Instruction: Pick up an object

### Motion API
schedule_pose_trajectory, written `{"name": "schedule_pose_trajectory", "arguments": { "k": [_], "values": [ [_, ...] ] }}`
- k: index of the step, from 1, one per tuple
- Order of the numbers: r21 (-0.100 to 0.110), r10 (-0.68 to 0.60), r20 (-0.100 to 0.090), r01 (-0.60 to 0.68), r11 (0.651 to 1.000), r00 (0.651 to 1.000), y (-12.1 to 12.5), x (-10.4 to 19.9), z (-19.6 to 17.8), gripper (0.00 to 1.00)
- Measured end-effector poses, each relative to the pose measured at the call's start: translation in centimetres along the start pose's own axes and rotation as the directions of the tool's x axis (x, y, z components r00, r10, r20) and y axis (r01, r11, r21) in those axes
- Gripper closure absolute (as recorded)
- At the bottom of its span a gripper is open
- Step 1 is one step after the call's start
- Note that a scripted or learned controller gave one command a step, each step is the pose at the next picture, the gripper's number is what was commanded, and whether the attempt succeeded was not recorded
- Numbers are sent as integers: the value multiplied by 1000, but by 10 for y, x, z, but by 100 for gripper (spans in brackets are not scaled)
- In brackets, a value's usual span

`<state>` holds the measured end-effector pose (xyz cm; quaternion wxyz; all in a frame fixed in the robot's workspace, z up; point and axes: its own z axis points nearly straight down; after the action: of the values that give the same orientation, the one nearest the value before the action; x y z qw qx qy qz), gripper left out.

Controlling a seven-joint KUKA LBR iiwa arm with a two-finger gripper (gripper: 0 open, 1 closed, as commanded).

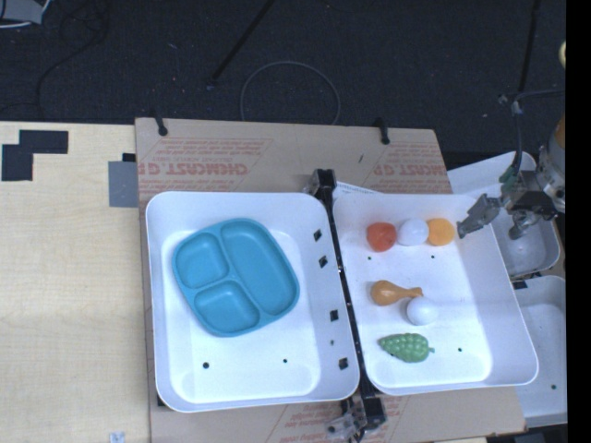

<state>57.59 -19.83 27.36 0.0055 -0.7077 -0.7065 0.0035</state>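
The right bin (494,344) holds several small items. A red round piece (381,236), a white ball (412,233) and an orange ball (441,232) sit in a row near its far edge. Closer in lie an orange gourd-shaped piece (395,293), a second white ball (422,311) and a green bumpy piece (405,346). My gripper (497,221) hangs over the bin's far right rim, just right of the orange ball. It is open, and nothing is between its fingers.
The left bin (185,386) holds a blue divided plate (236,276). A black hinge strip (337,293) runs between the bins. Both bins rest on a cardboard sheet (277,155). White containers (545,312) stand to the right of the bins.
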Motion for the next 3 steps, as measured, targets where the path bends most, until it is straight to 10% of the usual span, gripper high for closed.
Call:
{"name": "schedule_pose_trajectory", "arguments": {
  "k": [3],
  "values": [
    [-7,-1,1,1,1000,1000,3,-9,84,0]
  ]
}}
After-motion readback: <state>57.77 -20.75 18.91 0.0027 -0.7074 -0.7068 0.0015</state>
